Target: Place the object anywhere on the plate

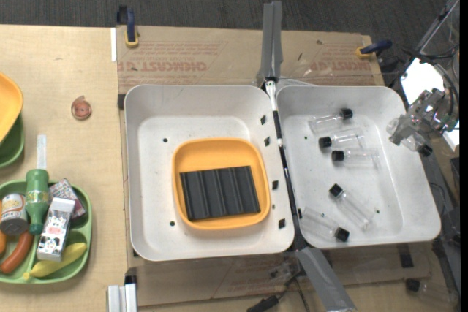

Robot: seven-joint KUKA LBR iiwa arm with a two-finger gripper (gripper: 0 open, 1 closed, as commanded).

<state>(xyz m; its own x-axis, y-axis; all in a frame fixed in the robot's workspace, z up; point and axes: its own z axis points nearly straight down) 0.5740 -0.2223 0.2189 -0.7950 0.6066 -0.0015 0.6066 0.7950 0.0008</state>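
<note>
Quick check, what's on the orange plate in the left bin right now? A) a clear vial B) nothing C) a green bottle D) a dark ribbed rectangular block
D: a dark ribbed rectangular block lies flat on the orange plate; the clear black-capped vials lie in the right bin.

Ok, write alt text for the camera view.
Two shallow white bins sit side by side: the left bin holds a square orange plate bearing a ridged black slab, the right bin scattered clear black-capped vials. The metal gripper hovers at the right bin's edge.

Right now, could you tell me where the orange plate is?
The square orange plastic plate sits centred in the left white bin, carrying a dark ribbed block.
</note>
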